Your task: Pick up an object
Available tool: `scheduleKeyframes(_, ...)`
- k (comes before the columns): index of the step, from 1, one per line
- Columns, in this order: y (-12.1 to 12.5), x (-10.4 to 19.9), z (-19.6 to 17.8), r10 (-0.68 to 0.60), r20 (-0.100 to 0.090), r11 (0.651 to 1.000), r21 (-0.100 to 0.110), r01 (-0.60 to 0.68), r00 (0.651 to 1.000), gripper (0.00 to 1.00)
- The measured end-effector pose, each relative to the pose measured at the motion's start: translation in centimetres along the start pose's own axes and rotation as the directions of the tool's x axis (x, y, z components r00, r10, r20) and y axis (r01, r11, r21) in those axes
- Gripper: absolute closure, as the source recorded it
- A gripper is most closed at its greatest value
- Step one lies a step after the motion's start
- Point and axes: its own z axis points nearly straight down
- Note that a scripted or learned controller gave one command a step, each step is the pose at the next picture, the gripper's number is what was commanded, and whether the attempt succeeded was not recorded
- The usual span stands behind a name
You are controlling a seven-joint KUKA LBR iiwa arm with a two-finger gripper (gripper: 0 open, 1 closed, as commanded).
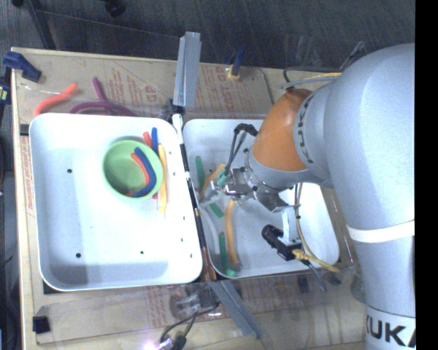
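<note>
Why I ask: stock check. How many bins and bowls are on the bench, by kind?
bins: 2 (left, right)
bowl: 1, green, in the left bin
Total: 3

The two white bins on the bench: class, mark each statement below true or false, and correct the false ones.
1. The round green bowl sits in the left white bin. True.
2. The arm's gripper hangs over the left bin. False: it is over the right white bin.
3. Thin green and orange sticks lie in the right bin. True.
4. The green bowl holds nothing. False: red, blue and yellow strips lie in and across it.
5. An orange band sits above the arm's wrist. True.
</note>
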Motion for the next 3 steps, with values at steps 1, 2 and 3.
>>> scheduleKeyframes(1,0.0,0.2,-0.9,-0.003,-0.003,1.0,0.002,0.003,1.0,1.0)
scheduleKeyframes(2,0.0,0.0,-1.0,-0.001,0.0,1.0,0.0,0.001,1.0,0.0)
scheduleKeyframes(3,0.0,0.0,-1.9,-0.003,-0.002,1.0,0.002,0.003,1.0,1.0)
